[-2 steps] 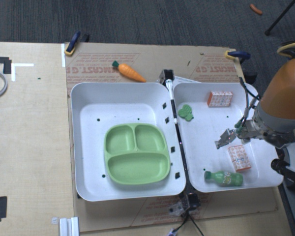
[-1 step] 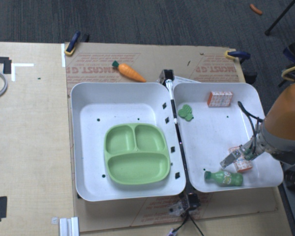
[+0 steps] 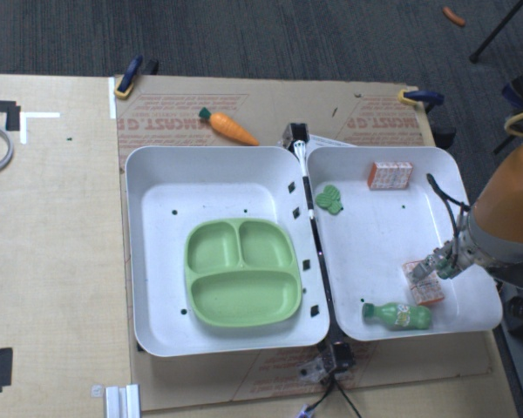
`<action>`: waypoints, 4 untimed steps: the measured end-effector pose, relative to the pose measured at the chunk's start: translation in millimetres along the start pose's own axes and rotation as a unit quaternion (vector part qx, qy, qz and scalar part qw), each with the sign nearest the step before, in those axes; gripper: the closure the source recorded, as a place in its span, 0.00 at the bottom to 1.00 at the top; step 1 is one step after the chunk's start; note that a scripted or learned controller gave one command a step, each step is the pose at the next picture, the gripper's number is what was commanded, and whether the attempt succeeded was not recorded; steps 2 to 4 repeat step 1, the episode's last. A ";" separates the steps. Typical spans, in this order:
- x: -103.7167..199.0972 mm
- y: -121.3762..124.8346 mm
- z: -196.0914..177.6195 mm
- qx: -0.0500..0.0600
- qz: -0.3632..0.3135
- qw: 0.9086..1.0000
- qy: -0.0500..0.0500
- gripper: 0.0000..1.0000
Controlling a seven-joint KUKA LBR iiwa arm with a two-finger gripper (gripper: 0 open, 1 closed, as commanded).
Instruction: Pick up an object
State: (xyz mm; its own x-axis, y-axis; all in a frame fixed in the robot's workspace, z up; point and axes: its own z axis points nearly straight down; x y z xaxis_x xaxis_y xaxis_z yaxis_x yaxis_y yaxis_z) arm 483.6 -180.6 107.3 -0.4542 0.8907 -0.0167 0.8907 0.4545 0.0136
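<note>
Two shallow white bins sit side by side on the worktop (image 3: 52, 259). The left bin (image 3: 148, 259) holds a green divided plate (image 3: 242, 273), lying flat near the middle. The right bin (image 3: 383, 233) holds four things: a small green leafy piece (image 3: 329, 199) near the top left corner, a small red-and-white box (image 3: 390, 175) along the far wall, a green bottle (image 3: 397, 315) lying on its side along the near wall, and a small red-and-white packet (image 3: 424, 289) just above the bottle's right end.

The arm (image 3: 506, 207) comes in from the right, and the hand (image 3: 429, 268) is low over the right bin, right at the packet's upper edge, seemingly touching it. From here I cannot tell whether it is clenched or released, or whether it has hold of the packet. The bottle lies just below and slightly left of the hand; the box and leafy piece are well apart from it.

Outside the bins, a toy carrot (image 3: 229, 126) lies on the cardboard behind the left bin.
</note>
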 end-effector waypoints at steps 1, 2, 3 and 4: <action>82.6 38.4 -86.0 0.006 0.006 1.000 0.008 1.00; 82.6 38.4 -86.0 0.006 0.006 1.000 0.008 1.00; 82.6 38.4 -86.0 0.006 0.006 1.000 0.008 1.00; 82.6 38.4 -86.0 0.006 0.006 1.000 0.008 1.00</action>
